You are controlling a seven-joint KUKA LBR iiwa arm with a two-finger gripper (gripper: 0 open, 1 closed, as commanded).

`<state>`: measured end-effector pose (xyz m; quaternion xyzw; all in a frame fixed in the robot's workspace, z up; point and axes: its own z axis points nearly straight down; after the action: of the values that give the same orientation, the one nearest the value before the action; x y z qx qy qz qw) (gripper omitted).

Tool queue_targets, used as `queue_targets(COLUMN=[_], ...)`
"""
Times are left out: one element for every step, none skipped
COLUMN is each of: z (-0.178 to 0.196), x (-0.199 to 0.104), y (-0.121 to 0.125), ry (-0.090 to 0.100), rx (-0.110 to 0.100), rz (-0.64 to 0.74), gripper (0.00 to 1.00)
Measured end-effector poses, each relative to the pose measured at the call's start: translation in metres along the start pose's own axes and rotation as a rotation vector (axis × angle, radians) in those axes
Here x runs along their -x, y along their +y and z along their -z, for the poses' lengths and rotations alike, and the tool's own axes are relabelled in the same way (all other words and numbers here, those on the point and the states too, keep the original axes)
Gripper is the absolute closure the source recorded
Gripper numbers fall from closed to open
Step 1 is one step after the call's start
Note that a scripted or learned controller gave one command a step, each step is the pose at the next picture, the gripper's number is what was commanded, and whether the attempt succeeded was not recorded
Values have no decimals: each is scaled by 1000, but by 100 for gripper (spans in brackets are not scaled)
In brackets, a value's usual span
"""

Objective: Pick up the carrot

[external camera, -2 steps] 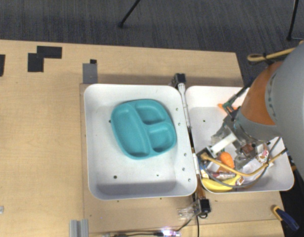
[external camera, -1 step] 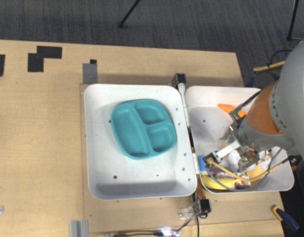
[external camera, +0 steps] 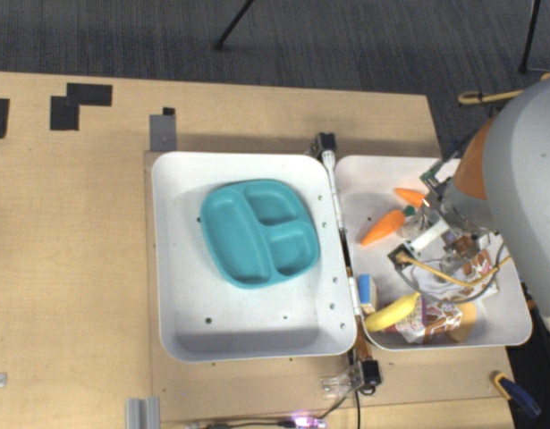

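Wooden bench (external camera: 78, 266): two shallow white bins are borne side by side on it. Grey arm (external camera: 534, 195), orange-banded: seen entering from 3 o'clock and reaching over the right bin (external camera: 516, 329). Left bin (external camera: 181, 329): one teal divided plate (external camera: 257, 232) is held at its centre, with its compartments facing up. Gripper (external camera: 431, 231): placed low over the middle of the right bin; whether it is open or closed cannot be told, and nothing is seen held in it. Yellow banana (external camera: 391, 313): laid at 7 o'clock in the right bin, near the front wall. Crumpled snack packet (external camera: 440, 322): found at 6 o'clock, touching the banana's right end. Carrot (external camera: 382, 228): laid aslant on the bin floor at 10 o'clock, just to the gripper's 9 o'clock side, its upper end towards the gripper. Smaller orange piece (external camera: 409, 197): set at 11 o'clock, just above the carrot. Small blue item (external camera: 365, 289): lodged at 8 o'clock against the bin's left wall, just above the banana.
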<state>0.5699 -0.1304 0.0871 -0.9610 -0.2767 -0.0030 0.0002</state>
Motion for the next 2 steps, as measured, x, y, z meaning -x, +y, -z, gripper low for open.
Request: queue_targets(z=[-2,103], x=[-79,-129], y=[7,-62], ry=[-2,7], rx=[-2,2], rz=[172,236], gripper=[0,0])
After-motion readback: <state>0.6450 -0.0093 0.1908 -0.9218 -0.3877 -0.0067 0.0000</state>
